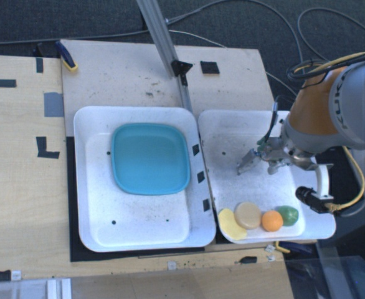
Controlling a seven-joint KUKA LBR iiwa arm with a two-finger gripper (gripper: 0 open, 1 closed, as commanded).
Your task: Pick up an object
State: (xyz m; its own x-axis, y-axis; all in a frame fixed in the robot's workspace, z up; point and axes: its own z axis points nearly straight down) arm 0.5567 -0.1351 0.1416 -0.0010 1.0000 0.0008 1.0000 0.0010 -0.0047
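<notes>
1. At left centre of the frame sits the left bin (86, 185), holding a teal square plate (150, 158) with rounded corners. The plate lies flat, nearer the bin's upper rim, with bare white floor below it.
2. A grey metal bar (164, 39) slants down from the top centre to the seam between the bins.
3. The right bin (223, 129) has its upper and middle floor bare and speckled.
4. Along its lower rim, four small things lie in a row running left to right: a yellow piece (229, 224), a tan round disc (248, 215) overlapping it, an orange ball (271, 221) and a green piece (288, 214) at the lower right corner. The round ones show no clear long axis.
5. The gripper (257, 161) hangs over the middle of the right bin, above the row and apart from it; its fingers are spread and grip nothing.
</notes>
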